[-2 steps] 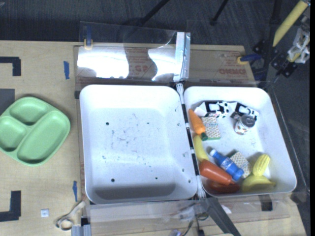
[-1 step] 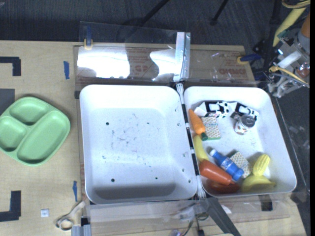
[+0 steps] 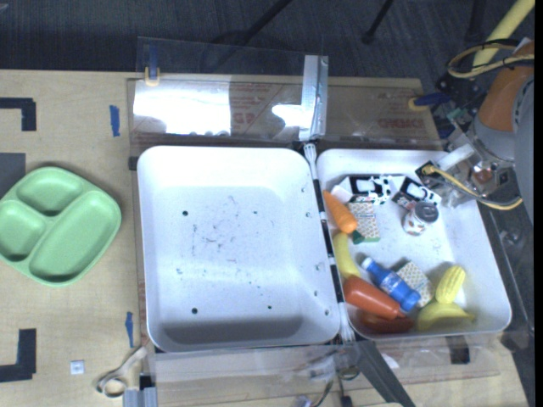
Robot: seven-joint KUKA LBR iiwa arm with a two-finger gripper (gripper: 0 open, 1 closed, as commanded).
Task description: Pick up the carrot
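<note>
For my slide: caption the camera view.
Arm at the right bin's far corner; carrot lies against its left wall.

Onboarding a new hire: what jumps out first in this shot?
The pile of bright toy food in the right bin: the carrot by its left wall, a blue bottle and a corn cob toward the front. Next, the green divided plate on the bench at far left.

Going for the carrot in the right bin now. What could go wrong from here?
1. The carrot lies tight against the right bin's left wall, so one side of the hand may have no room and it could slip.
2. A banana and a patterned packet touch or crowd it, so they could be nudged or grabbed instead.
</note>
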